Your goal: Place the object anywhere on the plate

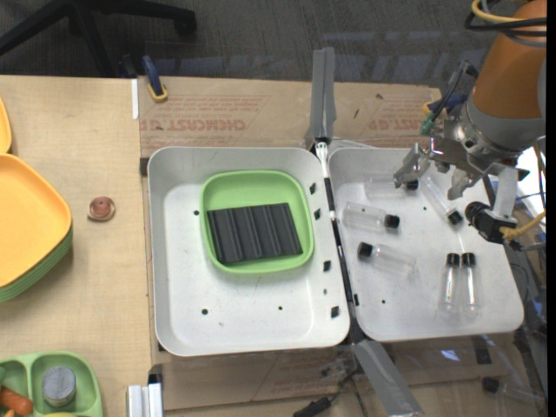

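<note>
While looking down at a slant, finding the pincer [434, 181] hanging over the far part of the right bin [417, 315], below the grey wrist and the orange band [512, 68] of the arm. Not managing to tell whether spread or pressed together; not seeing anything clearly pinched.

Just under the pincer, noting the nearest vial [440, 201], clear with a black cap, lying flat on the bin floor with its long axis on a diagonal and its cap pointing toward the near right.

Moving outward, finding a second vial [369, 216] lying nearly crosswise, cap pointing right, and a third vial [388, 257] nearer the camera, also crosswise but with its cap pointing left toward the divider. Toward the near right corner, spotting a pair of vials [460, 283] lying side by side, touching or almost so, long axes running front to back, caps pointing away toward the far side.

Crossing to the left bin [243, 315], seeing the green plate [256, 179] sitting in its far half and carrying a dark ribbed slab [258, 233]. All vials lying well apart from the plate.

Beyond the bins, on the surface [95, 129], noting stacked yellow dishes [26, 224] at the left edge.
</note>
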Action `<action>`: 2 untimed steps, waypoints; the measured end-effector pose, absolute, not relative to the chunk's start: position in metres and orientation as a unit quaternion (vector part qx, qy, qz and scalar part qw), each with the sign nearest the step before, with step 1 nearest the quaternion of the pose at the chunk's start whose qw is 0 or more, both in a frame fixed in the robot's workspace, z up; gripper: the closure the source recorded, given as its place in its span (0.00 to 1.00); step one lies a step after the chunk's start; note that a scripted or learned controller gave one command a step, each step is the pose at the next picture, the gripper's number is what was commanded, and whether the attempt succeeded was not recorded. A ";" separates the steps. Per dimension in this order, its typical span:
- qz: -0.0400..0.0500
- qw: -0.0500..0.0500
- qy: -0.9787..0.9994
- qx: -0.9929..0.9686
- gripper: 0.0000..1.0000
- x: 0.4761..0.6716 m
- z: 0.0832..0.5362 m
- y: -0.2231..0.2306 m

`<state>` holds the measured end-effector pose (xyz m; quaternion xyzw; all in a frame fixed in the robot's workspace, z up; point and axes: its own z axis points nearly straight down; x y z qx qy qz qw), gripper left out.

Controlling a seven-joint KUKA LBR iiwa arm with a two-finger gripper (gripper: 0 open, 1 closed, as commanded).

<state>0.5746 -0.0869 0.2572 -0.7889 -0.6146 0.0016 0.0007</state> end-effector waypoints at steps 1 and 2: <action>0.002 0.001 -0.610 -0.792 0.00 0.568 0.215 -0.035; 0.002 0.000 -0.576 -0.818 0.00 0.537 0.249 0.031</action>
